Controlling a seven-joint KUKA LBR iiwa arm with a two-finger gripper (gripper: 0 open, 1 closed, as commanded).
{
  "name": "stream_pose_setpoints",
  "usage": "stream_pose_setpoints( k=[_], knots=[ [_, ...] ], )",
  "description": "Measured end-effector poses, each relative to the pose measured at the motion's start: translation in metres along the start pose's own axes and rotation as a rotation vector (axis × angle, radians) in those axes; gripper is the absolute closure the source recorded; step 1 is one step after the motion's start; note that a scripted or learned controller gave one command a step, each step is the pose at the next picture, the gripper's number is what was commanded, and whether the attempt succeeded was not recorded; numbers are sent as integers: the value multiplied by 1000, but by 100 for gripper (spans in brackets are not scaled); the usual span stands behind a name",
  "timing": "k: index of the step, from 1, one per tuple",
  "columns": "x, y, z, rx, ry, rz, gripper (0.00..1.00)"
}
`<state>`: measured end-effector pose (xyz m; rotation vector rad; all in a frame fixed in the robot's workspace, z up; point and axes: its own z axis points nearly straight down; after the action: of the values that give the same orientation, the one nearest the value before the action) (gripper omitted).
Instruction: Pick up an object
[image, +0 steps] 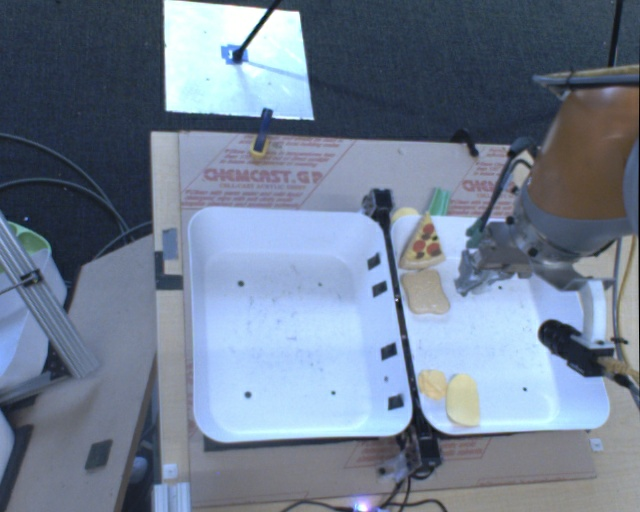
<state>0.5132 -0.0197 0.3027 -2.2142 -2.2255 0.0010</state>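
Right bin (510, 345), bread slice (427, 293) at dividing edge, end effector (471, 282) beside

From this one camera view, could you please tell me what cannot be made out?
1. Right bin, camera view: its far right corner is hidden under the arm.
2. Green thing at the bin's far rim: too small to identify.
3. Pale yellow thing: partly covered by the pizza slice.

"CHEMCAST GP" on the board (300, 160)
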Motion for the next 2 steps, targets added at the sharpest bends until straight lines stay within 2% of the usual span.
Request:
stream_pose_setpoints(
  k=[1,2],
  knots=[
    [77,-19,-11,-5,2,-7,100],
    [72,-17,-22,-8,0,-4,100]
  ],
)
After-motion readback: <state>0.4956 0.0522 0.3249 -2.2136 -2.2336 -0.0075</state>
